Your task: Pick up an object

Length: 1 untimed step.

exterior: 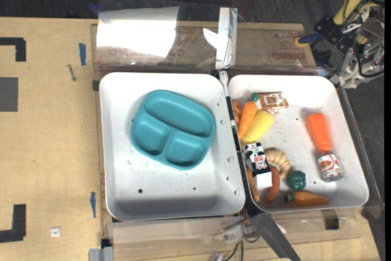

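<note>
Camera view, looking down at a slant on the bench (pixel 43 150), recorded two shallow white bins side by side. The left bin (pixel 116 192) held a single teal divided tray (pixel 174 128), lying flat near its middle.

The right bin (pixel 351 183) held all the small candidate objects. Along its left wall lay an orange carrot-shaped piece (pixel 247 118), touching a yellow piece (pixel 261 124) on its right. A small brown-and-white box (pixel 270 101) sat just behind them. Nearer the front stood a black-and-white carton (pixel 258 162), with a beige croissant-shaped piece (pixel 281 159) against it. A reddish sausage-shaped piece (pixel 273 185), a small dark green object (pixel 296 180) and a toy carrot (pixel 306 197) were clustered at the front wall. Well apart from this group, toward the right wall, lay an orange bottle (pixel 322 142) with a white labelled end pointing to the front.

The gripper (pixel 360 64) appeared among cables beyond the right bin's far right corner, above none of the objects and touching none. Whether it was open or closed could not be told from this angle, and nothing was seen in its grasp.

Clear plastic sheeting (pixel 140 40) lay behind the bins.
</note>
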Each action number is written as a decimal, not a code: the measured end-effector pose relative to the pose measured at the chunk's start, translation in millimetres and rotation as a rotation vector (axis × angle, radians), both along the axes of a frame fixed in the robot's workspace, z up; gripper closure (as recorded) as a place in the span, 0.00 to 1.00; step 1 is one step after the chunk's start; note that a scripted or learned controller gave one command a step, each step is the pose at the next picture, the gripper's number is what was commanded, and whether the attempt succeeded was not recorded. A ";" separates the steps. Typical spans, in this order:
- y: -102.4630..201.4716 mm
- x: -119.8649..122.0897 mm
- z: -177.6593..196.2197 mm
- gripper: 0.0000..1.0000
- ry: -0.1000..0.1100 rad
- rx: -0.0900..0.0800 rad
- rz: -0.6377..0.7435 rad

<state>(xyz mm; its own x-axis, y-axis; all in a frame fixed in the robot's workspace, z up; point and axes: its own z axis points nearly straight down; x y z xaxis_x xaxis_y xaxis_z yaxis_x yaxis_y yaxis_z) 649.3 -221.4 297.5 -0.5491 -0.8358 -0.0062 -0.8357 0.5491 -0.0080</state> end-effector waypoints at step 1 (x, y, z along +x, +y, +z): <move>0.5 2.1 13.3 1.00 -0.012 0.001 -0.003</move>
